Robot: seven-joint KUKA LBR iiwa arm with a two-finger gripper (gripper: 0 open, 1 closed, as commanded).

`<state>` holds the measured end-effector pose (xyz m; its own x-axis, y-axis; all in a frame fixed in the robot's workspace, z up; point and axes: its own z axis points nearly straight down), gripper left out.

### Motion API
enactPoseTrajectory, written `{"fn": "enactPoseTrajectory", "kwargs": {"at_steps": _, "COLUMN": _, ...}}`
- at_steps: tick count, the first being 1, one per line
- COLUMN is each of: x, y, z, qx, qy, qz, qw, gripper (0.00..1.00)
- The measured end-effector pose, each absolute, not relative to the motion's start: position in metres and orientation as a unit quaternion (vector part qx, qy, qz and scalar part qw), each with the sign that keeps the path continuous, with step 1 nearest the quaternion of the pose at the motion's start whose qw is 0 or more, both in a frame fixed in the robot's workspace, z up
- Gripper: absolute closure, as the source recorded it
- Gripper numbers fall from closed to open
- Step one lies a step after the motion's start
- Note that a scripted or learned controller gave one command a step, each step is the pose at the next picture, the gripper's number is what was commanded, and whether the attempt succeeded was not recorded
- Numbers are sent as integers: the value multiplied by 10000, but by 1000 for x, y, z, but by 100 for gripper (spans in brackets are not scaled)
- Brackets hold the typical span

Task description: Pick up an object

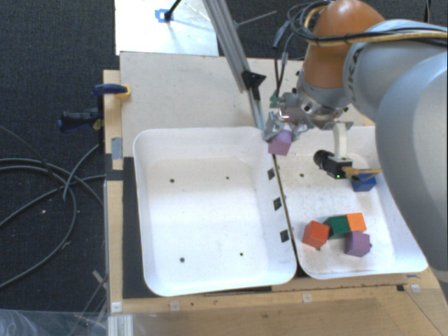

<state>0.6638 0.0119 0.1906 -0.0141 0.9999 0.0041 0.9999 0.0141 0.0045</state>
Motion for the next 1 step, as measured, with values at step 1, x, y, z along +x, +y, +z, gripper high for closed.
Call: {"fn": "enactPoseTrajectory", "kwargs": {"at_steps": 1, "x": 685, "y": 82, "z": 286, "qx": 7026, "qy": 7115, "qz": 54, "qw": 25, "gripper": 100}}
